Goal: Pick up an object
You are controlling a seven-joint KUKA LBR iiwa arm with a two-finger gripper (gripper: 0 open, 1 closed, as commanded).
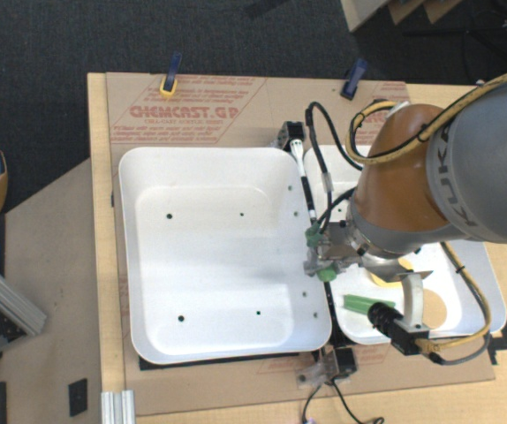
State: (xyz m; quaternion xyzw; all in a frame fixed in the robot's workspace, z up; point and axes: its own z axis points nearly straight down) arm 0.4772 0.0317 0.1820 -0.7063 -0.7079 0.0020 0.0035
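End effector [322, 263] sits low at the right bin's [492, 300] left edge, can't tell its state, and the green stick-like object [358, 304] lies just below-right, long axis roughly sideways.

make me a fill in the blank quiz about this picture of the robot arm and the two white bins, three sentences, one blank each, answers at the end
The arm hangs over the ____ bin of the two as the camera sees them.
The band above the arm's wrist is ____ in colour.
The long flat object lying in the right bin near its front edge is ____ in colour.

Missing words: right; orange; green
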